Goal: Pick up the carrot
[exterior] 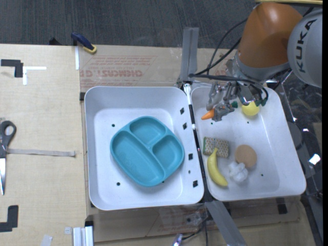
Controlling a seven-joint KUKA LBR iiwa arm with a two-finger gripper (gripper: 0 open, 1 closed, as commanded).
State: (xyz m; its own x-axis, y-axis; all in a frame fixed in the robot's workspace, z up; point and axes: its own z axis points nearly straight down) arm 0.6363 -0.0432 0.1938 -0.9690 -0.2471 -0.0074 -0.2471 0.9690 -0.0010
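A wooden counter (41, 137) carried two shallow white bins side by side, seen from above at a slant. The left bin (97, 183) held a blue divided plate (147, 150) with three compartments, lying roughly in its middle.

The arm (269, 32), grey with an orange band, reached in from the right and hung over the far part of the right bin (287, 178). Its claw (221, 106) pointed down near the far left corner of that bin. The carrot (207, 115), small and orange, sat at the claw's tips, its point sticking out to the left. Whether the claw was clamped on it, apart or together could not be told from this angle.

A small yellow lemon-like fruit (250, 109) lay just right of the claw. Nearer in the same bin were a speckled green sponge (216, 145), a banana (216, 170) touching its near edge, a round brown object (246, 156), and a crumpled white thing (238, 173) just in front of that.

On the counter's left edge lay scissors (5, 147).
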